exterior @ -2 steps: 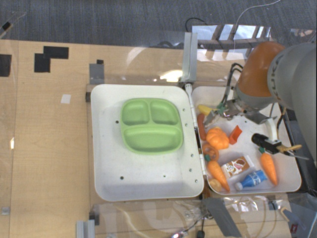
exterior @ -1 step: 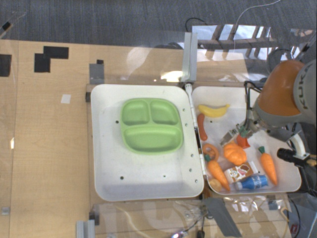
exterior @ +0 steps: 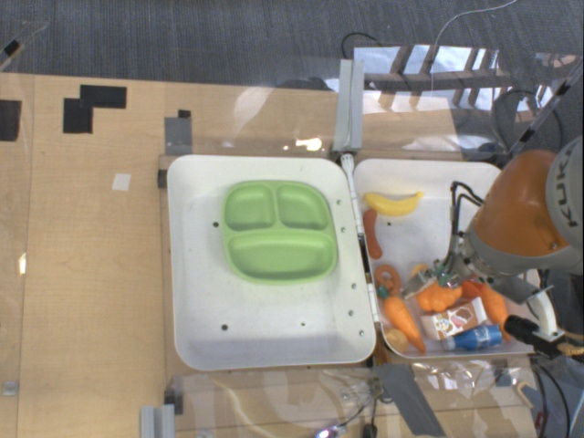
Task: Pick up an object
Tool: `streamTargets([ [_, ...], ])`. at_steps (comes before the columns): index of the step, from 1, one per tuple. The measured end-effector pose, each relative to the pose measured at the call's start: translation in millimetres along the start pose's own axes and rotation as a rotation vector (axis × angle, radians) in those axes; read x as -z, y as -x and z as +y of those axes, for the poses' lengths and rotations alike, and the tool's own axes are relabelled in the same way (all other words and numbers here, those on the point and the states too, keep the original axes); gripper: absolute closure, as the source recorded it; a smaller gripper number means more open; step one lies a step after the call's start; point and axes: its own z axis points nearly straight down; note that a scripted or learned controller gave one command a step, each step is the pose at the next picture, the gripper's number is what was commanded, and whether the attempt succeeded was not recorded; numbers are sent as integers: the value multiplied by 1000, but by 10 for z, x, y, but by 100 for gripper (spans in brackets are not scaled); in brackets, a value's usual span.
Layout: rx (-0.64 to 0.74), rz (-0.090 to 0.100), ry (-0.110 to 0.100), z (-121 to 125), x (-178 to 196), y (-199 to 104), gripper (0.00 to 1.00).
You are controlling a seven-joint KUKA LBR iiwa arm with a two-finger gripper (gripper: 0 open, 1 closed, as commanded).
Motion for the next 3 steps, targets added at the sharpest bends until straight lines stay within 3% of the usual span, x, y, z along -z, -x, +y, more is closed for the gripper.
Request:
streamTargets([
  [1, 4, -1, 10, 49, 124, -8, 100],
  [2, -138, 9, -15, 18, 945, -488, 100],
  [3, -139, 9, -16, 16, 944, -486, 0],
])
